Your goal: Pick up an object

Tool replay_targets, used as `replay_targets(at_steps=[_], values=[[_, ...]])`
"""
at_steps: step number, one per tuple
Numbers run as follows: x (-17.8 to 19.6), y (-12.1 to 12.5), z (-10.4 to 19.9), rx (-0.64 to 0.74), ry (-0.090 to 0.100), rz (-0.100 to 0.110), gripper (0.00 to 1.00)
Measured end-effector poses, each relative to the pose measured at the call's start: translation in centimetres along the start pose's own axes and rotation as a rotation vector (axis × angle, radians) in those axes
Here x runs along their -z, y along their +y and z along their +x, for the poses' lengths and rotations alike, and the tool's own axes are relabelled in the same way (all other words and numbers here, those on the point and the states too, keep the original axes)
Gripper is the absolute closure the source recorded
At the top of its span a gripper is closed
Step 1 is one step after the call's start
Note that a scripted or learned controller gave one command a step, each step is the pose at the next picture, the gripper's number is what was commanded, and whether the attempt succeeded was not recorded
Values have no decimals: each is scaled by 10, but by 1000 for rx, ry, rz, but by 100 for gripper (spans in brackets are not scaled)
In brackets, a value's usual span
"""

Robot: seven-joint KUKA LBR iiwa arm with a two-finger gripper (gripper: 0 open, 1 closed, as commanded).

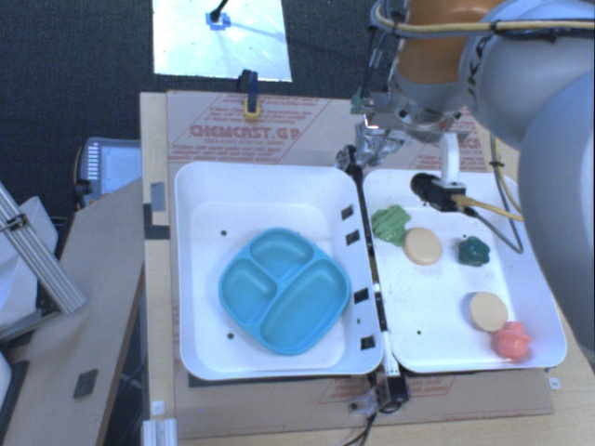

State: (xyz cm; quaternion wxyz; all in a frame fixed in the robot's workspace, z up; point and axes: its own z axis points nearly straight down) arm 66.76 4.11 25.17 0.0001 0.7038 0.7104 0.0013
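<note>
Crowding the right bin (539, 342): green toy (390, 222), tan discs (423, 245), pink toy (512, 341).

Wooden bench (102, 277), pale, seen from above at a slant. On top, a cardboard sheet (270, 128) with red lettering, clipped at its far edge by a yellow and blue clamp (249, 96). On the sheet, two shallow white bins side by side, touching along the middle: left bin (200, 249), right bin (544, 337).
</note>
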Motion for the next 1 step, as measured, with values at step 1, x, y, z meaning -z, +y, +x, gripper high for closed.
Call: replay_targets(at_steps=[1], values=[[-2,0,46,0,0,0,100]])
